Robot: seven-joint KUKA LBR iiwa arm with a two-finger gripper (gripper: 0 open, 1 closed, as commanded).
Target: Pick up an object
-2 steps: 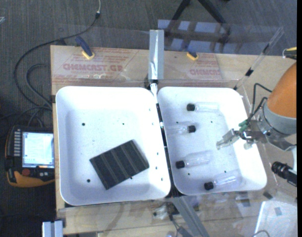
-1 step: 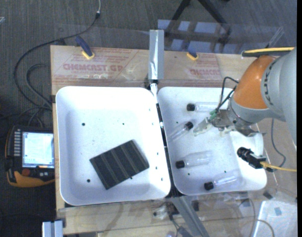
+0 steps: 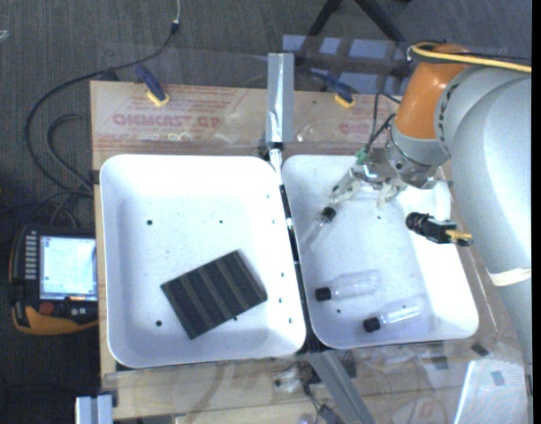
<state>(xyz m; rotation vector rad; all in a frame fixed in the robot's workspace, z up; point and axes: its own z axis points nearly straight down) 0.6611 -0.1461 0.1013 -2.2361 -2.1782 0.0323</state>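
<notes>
The end effector [image 3: 361, 194] hung over the far part of the right bin [image 3: 447, 321], with its two fingers spread wide and nothing between them. The grey arm [image 3: 496, 166] with its orange band reached in from the right.

Just beside the left fingertip lay a slender clear tube [image 3: 318, 228]. Its black cap pointed to the far side and its body slanted toward the near left, close to the wall shared with the left bin [image 3: 111, 237]. It was not between the fingers.

Two stouter clear vials lay well nearer in the same bin. One black-capped vial [image 3: 348, 284] lay about mid-bin, with its cap to the left. A second black-capped vial [image 3: 396, 313] lay by the near wall, slightly to the right of the first. Both were well apart from the end effector.

In the left bin, a black ribbed slab [image 3: 214, 293] lay flat at a slant toward the near side.

The table [image 3: 120, 122] carried red lettering on its far strip under clear sheeting. It appeared reversed, and I could not read it with certainty. On the floor to the left sat an orange-and-black handheld pendant [image 3: 54, 276] with a lit screen, its text too small to make out.
</notes>
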